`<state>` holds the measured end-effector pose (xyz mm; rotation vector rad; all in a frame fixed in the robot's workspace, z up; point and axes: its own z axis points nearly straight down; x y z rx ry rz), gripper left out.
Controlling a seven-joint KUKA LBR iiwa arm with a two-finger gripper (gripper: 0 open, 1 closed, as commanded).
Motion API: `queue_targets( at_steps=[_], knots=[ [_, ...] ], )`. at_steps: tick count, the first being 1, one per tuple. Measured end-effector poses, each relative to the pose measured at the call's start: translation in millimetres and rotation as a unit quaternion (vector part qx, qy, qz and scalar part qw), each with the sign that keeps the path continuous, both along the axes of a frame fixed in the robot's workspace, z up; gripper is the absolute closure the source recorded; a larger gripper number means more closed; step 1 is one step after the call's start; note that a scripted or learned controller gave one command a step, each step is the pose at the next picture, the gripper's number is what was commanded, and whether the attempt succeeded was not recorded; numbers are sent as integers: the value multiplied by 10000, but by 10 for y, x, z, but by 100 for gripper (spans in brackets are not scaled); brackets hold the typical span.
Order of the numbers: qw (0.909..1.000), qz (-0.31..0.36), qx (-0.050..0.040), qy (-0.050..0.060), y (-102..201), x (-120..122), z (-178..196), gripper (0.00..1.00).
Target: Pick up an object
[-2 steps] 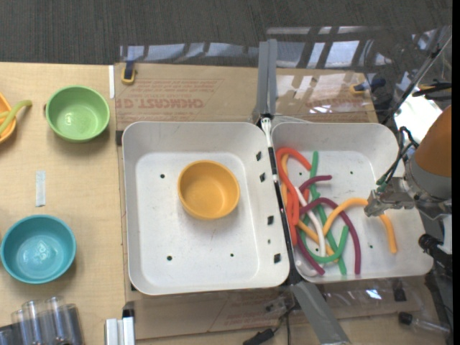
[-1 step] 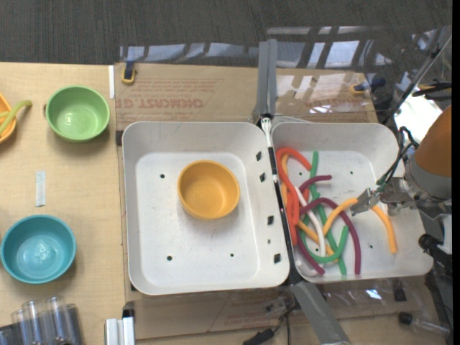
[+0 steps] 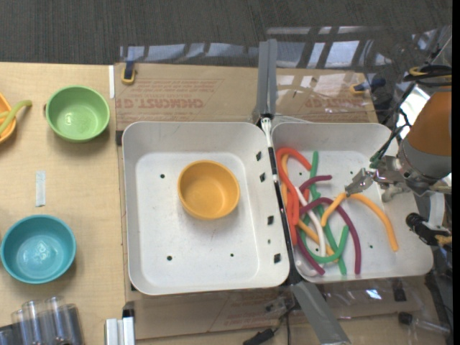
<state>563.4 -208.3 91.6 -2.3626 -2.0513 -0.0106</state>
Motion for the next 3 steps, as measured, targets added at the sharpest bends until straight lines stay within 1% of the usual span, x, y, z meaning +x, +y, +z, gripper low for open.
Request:
queue_targets(
  at_steps=[1, 2, 3],
  knots=[
    [9999, 91, -52, 0, 42, -534, -5, 0],
    [9999, 79, -71, -4, 26, -536, 83, 100],
    [9999, 80, -67, -2, 31, -535, 83, 0]
  ],
)
